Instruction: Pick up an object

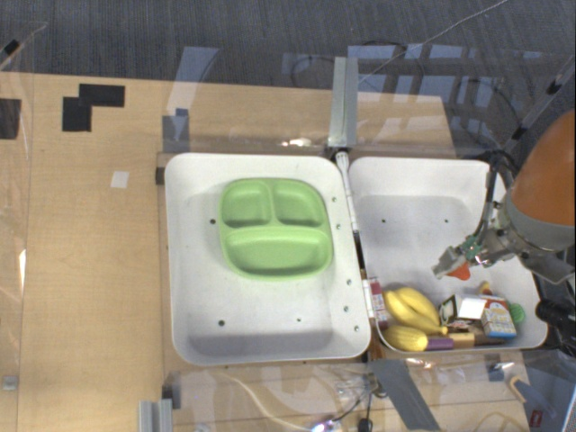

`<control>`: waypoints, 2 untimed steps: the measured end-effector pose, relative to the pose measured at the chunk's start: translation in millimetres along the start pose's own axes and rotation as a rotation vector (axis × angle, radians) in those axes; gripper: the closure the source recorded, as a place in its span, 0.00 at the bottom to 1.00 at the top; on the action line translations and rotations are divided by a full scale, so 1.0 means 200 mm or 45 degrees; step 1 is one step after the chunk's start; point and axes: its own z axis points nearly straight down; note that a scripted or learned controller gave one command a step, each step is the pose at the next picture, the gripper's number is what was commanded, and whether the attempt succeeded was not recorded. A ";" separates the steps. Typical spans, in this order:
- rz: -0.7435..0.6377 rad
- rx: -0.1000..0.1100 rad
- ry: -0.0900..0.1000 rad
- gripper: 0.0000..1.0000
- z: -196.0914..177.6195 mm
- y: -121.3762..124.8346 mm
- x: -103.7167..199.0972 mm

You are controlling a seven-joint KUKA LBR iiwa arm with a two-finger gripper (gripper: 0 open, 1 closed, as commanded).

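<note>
At the left of centre, the left shallow white plastic bin (189, 268) holds 1 light-green plastic plate with 3 compartments (273, 226), lying flat in the bin's upper middle, apart from every wall. Moving right, the right shallow white plastic bin (414, 196) has its clutter packed along the lower edge: 2 yellow banana-shaped toys (409, 318), 1 above the other and touching, then just beside them a small white-and-red carton (490, 318) with a green bit at its right end. The bananas look the likeliest thing to pick: probably light, stiff moulded plastic, smooth and curved, so apt to slip or roll. A hold across the thick middle of the upper banana, jaws set crosswise to its length, seems safest, since the lower one sits close against the bin's wall. Further right, the 2-finger gripper (457, 265) hangs over the lower right of that bin, above and to the right of the bananas and near the carton. Something orange-red shows at its tip, but whether that is a held object or part of the tool, and how wide the pincer stands, I cannot tell.
</note>
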 end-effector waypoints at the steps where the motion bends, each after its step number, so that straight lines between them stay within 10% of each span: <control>1: 0.165 0.000 -0.001 1.00 0.18 0.13 -0.23; 2: 0.320 -0.001 0.000 1.00 0.06 0.43 -0.05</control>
